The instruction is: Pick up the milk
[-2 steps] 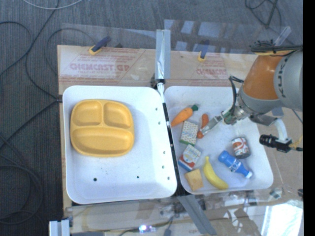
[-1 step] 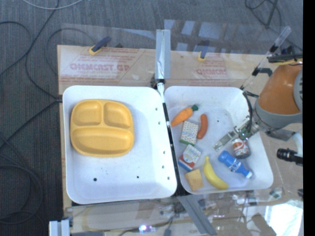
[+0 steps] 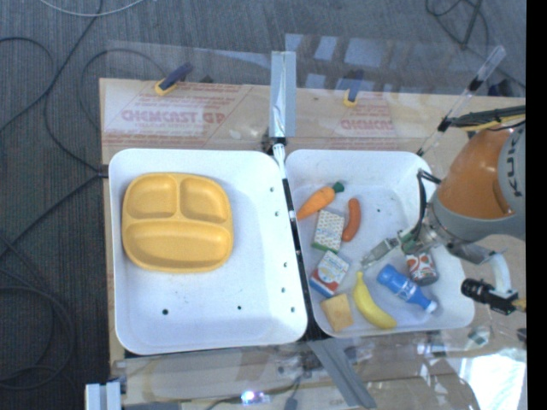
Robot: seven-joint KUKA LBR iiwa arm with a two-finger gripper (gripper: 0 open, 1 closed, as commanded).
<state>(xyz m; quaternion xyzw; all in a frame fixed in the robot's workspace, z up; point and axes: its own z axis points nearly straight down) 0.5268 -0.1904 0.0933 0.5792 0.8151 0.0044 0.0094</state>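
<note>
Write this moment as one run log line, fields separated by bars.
task: pick milk | gripper: right bin, near can | milk: lying apart, untouched

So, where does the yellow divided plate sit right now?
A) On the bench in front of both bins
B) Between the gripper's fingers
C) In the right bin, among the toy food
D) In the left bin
D: the yellow divided plate lies flat in the left bin, apart from the toy food in the right bin.

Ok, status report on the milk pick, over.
Hand low in right bin, beside the can. Milk carton untouched, lying near bin's left wall. Cracker box, cheese, banana crowd it.
</note>
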